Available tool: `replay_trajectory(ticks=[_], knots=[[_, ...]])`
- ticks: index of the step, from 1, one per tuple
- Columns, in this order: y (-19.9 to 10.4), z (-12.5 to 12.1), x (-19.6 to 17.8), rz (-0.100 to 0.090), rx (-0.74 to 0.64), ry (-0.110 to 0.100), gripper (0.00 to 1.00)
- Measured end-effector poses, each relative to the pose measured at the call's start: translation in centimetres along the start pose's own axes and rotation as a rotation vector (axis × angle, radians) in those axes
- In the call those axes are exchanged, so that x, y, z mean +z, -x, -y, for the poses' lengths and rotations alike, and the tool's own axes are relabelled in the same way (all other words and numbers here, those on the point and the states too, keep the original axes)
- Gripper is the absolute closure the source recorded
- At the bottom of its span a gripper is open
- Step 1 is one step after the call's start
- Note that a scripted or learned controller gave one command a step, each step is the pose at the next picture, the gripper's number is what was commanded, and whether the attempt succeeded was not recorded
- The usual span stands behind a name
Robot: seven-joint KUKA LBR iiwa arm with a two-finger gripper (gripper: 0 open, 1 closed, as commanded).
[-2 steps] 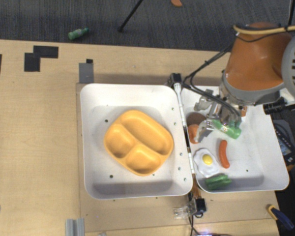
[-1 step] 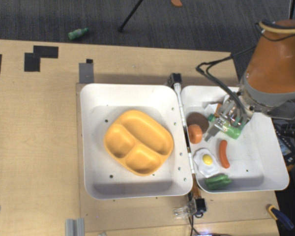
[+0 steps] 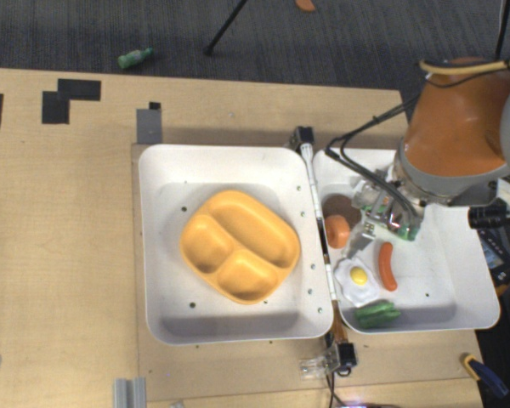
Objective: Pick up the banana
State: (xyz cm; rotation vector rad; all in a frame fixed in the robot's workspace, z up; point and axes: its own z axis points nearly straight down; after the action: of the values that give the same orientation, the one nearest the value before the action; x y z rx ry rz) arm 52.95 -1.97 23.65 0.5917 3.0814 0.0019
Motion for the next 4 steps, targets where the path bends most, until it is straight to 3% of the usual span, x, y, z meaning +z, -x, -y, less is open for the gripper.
replay_trajectory(ticks=[1,2,3,4], knots=[[-3.9,-2.0,1.7,0.0,-0.169,0.0,0.0],[-5.3,-1.9,5.2,0.0,-0.569,0.001,0.0],[-0.3,8.9,-0.6,0.003,-0.967,-0.001,0.0],[-1.8,4.6,0.6,0.002,-1.001,0.001,0.0]])
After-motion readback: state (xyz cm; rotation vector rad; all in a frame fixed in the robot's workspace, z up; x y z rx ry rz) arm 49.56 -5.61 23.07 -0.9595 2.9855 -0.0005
